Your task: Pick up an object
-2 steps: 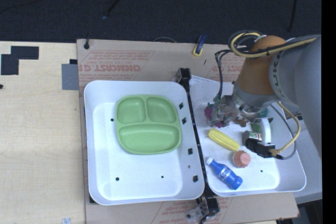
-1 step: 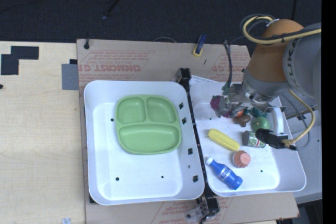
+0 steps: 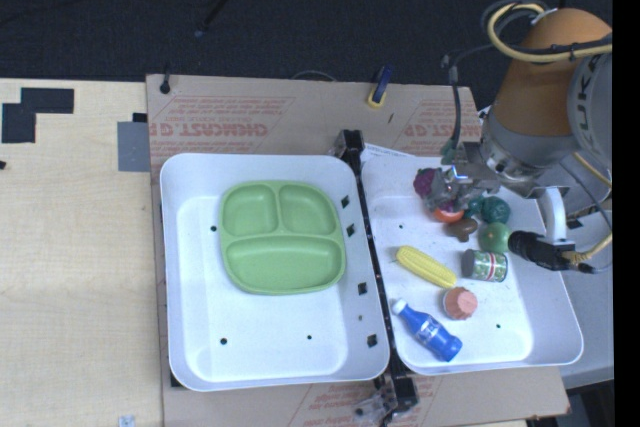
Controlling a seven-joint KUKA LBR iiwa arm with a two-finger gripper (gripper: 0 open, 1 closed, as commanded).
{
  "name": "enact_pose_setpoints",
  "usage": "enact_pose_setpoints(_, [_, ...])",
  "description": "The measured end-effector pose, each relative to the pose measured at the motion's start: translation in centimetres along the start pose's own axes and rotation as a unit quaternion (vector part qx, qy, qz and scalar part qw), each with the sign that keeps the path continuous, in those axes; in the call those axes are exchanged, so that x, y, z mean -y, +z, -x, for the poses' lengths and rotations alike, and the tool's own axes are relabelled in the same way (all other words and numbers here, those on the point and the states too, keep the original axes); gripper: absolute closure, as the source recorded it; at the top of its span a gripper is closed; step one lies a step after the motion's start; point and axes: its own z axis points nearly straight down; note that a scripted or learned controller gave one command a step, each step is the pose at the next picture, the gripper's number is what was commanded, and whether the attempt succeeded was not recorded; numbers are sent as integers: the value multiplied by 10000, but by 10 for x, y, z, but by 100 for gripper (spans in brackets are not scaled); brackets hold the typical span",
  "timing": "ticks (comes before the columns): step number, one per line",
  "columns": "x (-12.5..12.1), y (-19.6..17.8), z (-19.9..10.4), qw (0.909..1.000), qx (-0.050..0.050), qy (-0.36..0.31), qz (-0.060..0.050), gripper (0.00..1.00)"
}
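Where hand [image 3: 452, 195] hovers, corn [image 3: 426, 266] diagonal.

Grey arm [image 3: 560, 105] enters from right, orange band above wrist, angled down-left; gripper [image 3: 455, 187] low at arm's lower-left end, fingers too cluttered to read.

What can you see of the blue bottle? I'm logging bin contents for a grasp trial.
The blue bottle lies on its side near the front of the right bin, white cap toward the divider, body angled toward the front right. It looks like plastic, with a lighter label band. A round pink piece sits close beside it; contact is unclear.
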Motion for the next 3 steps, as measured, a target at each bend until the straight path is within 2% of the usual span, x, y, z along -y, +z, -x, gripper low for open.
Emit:
enact_pose_setpoints(1, [0, -4, 1, 10000, -3, 6, -22, 100])
enact_pose_setpoints(2, [32, -9, -31, 10000, -10, -7, -40, 100])
enact_pose_setpoints(3, [72, -9, -76, 10000, -11, -7, -50, 100])
